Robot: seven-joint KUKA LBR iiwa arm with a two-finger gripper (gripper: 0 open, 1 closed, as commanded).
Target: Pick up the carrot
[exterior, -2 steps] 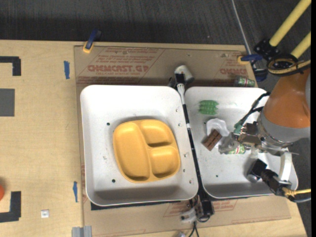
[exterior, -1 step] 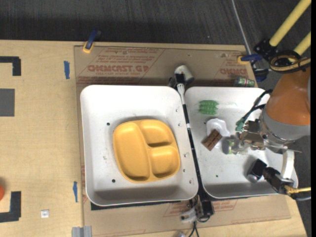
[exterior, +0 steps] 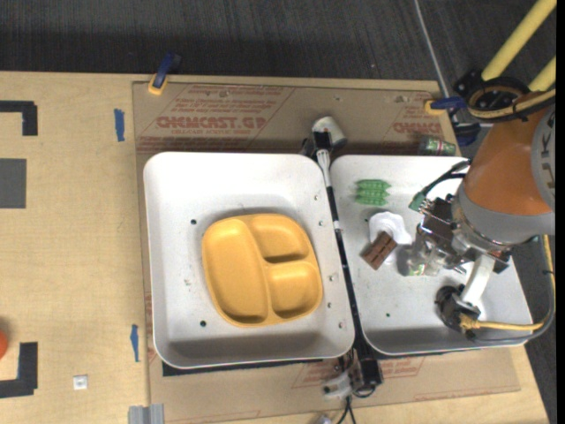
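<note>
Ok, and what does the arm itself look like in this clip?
The arm is grey with a wide orange band above the wrist. Below the band sits a metallic wrist block with dark fittings, and black cables loop beside it. The gripper looks pale and partly see-through against the white right bin. A yellow hose runs behind the arm at upper right.

Here's the tan bench (exterior: 71, 237), a brown cardboard sheet (exterior: 221, 113) laid flat on it. Two white bins sit side by side on that sheet: left bin (exterior: 168, 237), right bin (exterior: 503, 312).

Carrot: hidden or too small to tell; pose, place unclear.
</note>
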